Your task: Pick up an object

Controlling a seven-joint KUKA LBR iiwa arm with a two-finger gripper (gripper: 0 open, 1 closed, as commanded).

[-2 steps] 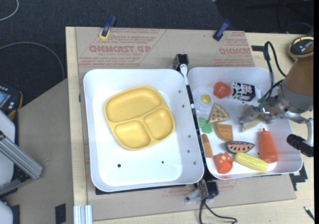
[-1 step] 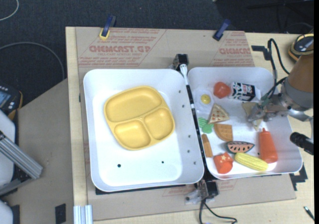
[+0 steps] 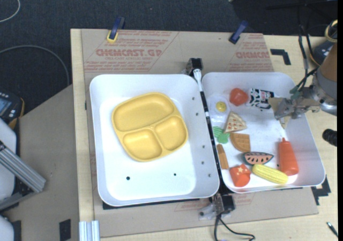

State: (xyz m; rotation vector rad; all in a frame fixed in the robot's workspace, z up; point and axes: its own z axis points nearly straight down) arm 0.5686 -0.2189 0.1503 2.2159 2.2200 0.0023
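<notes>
The right bin (image 3: 305, 127) holds several toy foods. Among them are a red tomato (image 3: 238, 96), a black-and-white carton (image 3: 261, 98), a fried egg (image 3: 221, 107), a pizza slice (image 3: 235, 123), a brown cracker (image 3: 240, 141), a watermelon slice (image 3: 258, 158), a corn cob (image 3: 269, 173) and a red-orange bottle (image 3: 288, 157). My gripper (image 3: 285, 110) hangs over the bin's upper right part, just right of the carton and above the bottle. Nothing is visibly held in it.
The left bin (image 3: 107, 175) holds a yellow divided plate (image 3: 149, 126). A green piece (image 3: 220, 134), an orange stick (image 3: 222, 156) and a red pepper (image 3: 240, 175) lie along the right bin's left side. Clamps (image 3: 113, 30) sit on the board's far edge.
</notes>
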